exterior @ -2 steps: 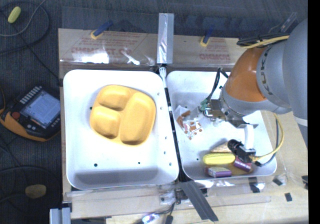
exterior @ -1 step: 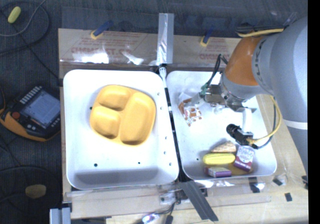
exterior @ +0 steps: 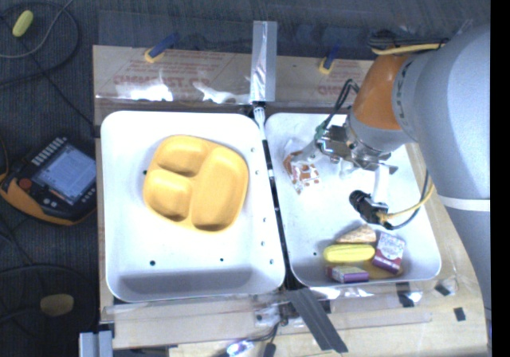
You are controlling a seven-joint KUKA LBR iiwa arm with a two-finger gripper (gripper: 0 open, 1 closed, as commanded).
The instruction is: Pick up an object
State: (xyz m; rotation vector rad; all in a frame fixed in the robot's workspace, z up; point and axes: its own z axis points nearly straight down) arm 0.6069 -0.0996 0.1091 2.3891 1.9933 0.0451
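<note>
Nothing lifted so far, judging by the layout; every candidate object resting on a bin floor. In the right bin (exterior: 422, 212), a crinkled orange-and-white wrapper (exterior: 303, 170) near the upper left, close to the divider; along the lower edge a cluster: a tan wedge (exterior: 360, 233), a yellow block (exterior: 349, 253) just below it, a small pink-and-yellow piece (exterior: 349, 273) beneath that, and a red-and-white packet (exterior: 389, 250) to the right, all touching or nearly so. In the left bin (exterior: 119, 188), a large yellow moulded tray (exterior: 195, 182) with three compartments, lying alone.

End effector (exterior: 351, 148) hanging over the upper middle of the right bin, just beside the wrapper and well apart from the lower cluster; fingers hidden among the wrist hardware and cabling, so open or closed cannot be told; no object visibly between them. A black fitting (exterior: 363, 204) on a cable dangling below the wrist, not a grasped item.

Probable stage: approach or positioning above the wrapper, the nearest candidate. Left to do, by this reading: descent, closure on an object, and a lift clear of the bin floor; essentially the whole pick. Possible trouble: thin, crumpled wrapper lying flat on the surface, easy to miss or pinch poorly.
</note>
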